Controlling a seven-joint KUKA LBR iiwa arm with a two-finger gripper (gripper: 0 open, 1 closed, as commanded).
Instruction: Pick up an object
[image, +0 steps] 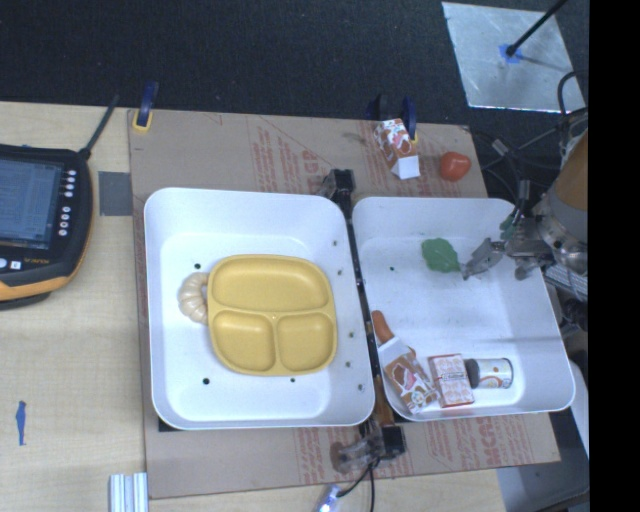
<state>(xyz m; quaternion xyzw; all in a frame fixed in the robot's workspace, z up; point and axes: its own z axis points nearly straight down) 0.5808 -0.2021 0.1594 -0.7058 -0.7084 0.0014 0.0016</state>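
you are looking down on two shallow white bins of smooth moulded plastic with rounded corners, sitting side by side on a brown cardboard sheet (300, 140) printed in faded red.

left bin (180, 390): a matte yellow tray (272, 313) with three compartments is lying flat in the middle. a pale, ridged, shell-like piece (192, 296) is poking out from under its left edge, touching it.

right bin (540, 320): a soft-looking green lump (439, 254), rounded and irregular, is lying in the upper half. along the near edge, a small can (491, 373) with a shiny end is lying on its side, touching a flat printed packet (452, 381). another crinkled packet (407, 378) is leaning on the left wall, with an orange-brown stick (381, 326) just above it.

gripper (472, 266): it is reaching in from the right over the right bin, metal-grey and angular. its tips are pointing left, just beside the green lump's right edge. you cannot tell from here how far the fingers are parted, or whether they are touching the lump. nothing is showing between them.

outside the bins: a small printed carton (397, 143) and a glossy red ball (455, 165) are resting on the cardboard behind the right bin, near each other. an orange-edged pendant (40, 220) with a dark screen is lying on the bench at far left.
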